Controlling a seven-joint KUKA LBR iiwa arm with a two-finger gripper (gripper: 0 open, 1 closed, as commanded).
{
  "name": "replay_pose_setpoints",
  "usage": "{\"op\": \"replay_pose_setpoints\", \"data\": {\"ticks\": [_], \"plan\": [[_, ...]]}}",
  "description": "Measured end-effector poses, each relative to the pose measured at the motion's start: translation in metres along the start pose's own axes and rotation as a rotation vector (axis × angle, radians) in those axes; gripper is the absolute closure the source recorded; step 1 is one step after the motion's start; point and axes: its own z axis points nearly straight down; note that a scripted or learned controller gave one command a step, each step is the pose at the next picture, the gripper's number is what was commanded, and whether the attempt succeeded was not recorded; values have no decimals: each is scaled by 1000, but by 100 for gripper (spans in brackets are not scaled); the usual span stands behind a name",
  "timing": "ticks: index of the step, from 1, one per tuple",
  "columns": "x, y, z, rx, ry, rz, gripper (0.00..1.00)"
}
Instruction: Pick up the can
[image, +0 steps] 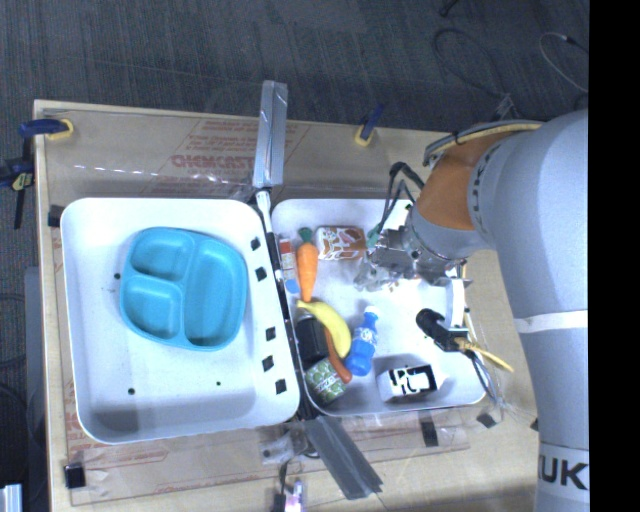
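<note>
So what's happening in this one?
The arm reaches in from the right, its gripper low over the right bin, near a brown packet. The can lies at the bin's near-left corner beside a banana, carrot and blue bottle, not yet picked. The left bin holds a blue tray.

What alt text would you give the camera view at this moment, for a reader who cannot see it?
The grey arm's gripper hovers over the right bin, above the middle of its clutter: a carrot, banana, blue bottle and green can along the left wall. The left bin holds a blue divided plate.
</note>
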Motion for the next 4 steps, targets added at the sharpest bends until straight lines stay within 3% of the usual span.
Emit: {"op": "replay_pose_setpoints", "data": {"ticks": [1,2,3,4], "plan": [[0,0,0,0,0,-1,0],[1,0,-9,2,0,-5,100],[1,0,-9,2,0,-5,0],[1,0,-19,3,0,-9,100]]}}
